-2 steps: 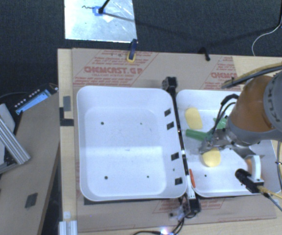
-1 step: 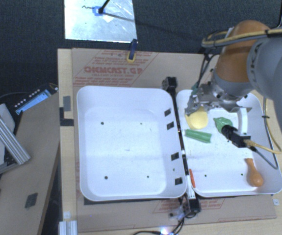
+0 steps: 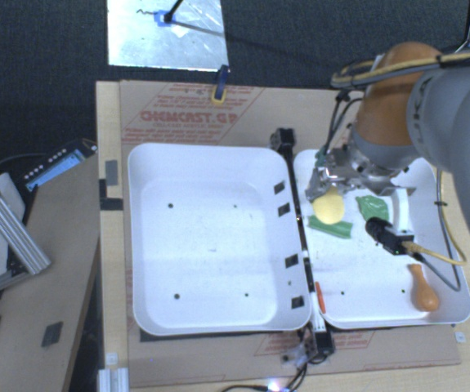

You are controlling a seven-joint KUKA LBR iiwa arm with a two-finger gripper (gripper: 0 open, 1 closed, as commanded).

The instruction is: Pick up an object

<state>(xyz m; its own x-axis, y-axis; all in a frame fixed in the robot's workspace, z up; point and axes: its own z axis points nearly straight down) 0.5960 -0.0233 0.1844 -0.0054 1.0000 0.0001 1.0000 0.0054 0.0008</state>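
Nearest, an orange gourd-shaped toy point(image 3: 423, 288) lies in the right bin point(image 3: 365, 313); hand point(image 3: 326, 188) over yellow ball point(image 3: 329, 208), grip unclear.

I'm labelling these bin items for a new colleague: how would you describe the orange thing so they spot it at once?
Start at the right-hand white bin, the one under the arm. Look to its near right corner: the orange object lies there alone, pear-shaped with a thin neck. The yellow ball and green pieces lie farther back, by the pincer.
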